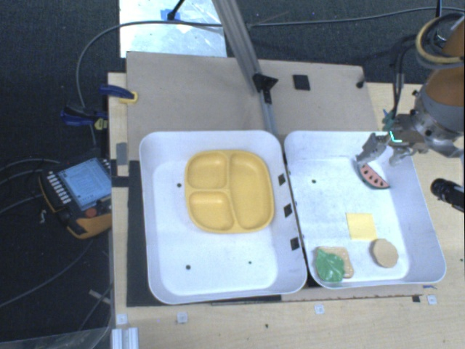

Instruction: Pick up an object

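My gripper [383, 151] hangs over the far right part of the right bin [320, 158], its two fingers spread apart with nothing between them. Just in front of the fingertips a watermelon slice [371, 175], red with a dark rind, lies on the bin floor. Nearer the front of the same bin lie a flat yellow square [361, 225], a round tan biscuit [384, 253] and a green leafy piece on a slice of toast [332, 264].
The left bin [163, 217] holds a yellow divided plate [229, 191]. A grey pole [243, 38] slants down to the rear between the bins. Clamps [109, 97] and a blue-screened device [81, 187] sit left of the bench.
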